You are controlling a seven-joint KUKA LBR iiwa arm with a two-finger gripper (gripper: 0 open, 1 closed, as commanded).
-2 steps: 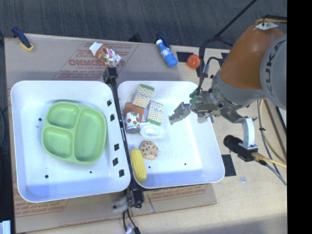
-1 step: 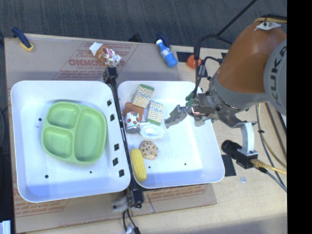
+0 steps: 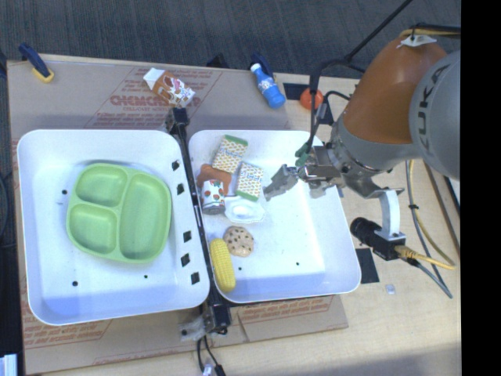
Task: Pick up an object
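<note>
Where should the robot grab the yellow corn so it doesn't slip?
Probably across the middle of the corn, coming straight down from above. It lies flat and long against the right bin's left wall, so fingers closing across its narrow width fit best; the cookie sits close by.

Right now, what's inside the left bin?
A green divided plate lies flat in the left bin, its compartments holding nothing. Whatever is under the plate is covered.

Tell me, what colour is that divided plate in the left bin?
Light green; the divided plate shows plainly in the camera view.
</note>
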